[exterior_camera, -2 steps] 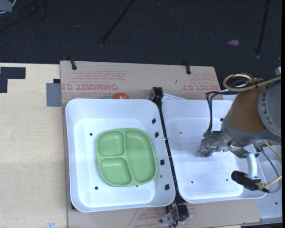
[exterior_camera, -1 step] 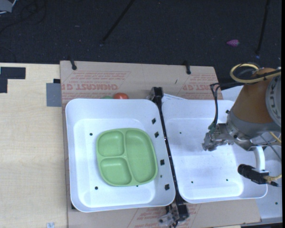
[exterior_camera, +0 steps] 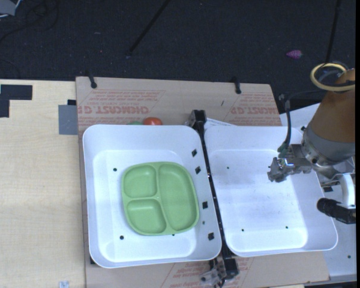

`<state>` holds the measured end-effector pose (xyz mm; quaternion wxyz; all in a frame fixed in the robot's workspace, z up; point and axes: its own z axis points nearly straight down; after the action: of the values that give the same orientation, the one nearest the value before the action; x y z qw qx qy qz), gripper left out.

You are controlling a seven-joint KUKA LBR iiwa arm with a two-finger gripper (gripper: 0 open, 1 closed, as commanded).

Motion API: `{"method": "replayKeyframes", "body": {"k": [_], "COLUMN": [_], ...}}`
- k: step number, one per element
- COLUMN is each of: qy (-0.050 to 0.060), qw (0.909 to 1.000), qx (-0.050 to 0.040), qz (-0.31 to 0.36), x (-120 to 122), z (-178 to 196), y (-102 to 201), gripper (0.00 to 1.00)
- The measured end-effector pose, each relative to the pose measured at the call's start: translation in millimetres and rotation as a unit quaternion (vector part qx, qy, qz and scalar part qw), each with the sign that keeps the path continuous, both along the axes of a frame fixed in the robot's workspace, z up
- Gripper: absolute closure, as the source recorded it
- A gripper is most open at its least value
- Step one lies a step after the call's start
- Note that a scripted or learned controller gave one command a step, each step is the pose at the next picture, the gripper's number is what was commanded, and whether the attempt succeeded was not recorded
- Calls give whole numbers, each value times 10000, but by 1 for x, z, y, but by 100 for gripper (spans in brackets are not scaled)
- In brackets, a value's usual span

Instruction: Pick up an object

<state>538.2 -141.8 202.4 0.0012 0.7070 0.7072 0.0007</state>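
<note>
A light green plate [exterior_camera: 160, 198] with three compartments lies flat in the left white bin [exterior_camera: 102, 155]. The gripper [exterior_camera: 278, 171] hangs over the right side of the right white bin [exterior_camera: 258, 239], far from the plate. It is small and dark against the bin floor, and I see nothing under it. The grey arm with its orange band [exterior_camera: 337, 116] comes in from the right edge.
A small red and green object [exterior_camera: 149, 122] sits on the cardboard just behind the left bin's far wall. A black divider [exterior_camera: 205, 185] with clips runs between the two bins. Cardboard lies beneath both bins; a wooden bench top extends left.
</note>
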Motion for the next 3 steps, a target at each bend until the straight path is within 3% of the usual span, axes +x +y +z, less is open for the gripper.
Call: {"method": "replayKeyframes", "body": {"k": [1,3], "qy": [10,29], "qw": [10000,10000], "qx": [2,12], "qz": [4,18], "x": [0,40], "z": [32,15], "y": [-1,97], "gripper": [100,100]}}
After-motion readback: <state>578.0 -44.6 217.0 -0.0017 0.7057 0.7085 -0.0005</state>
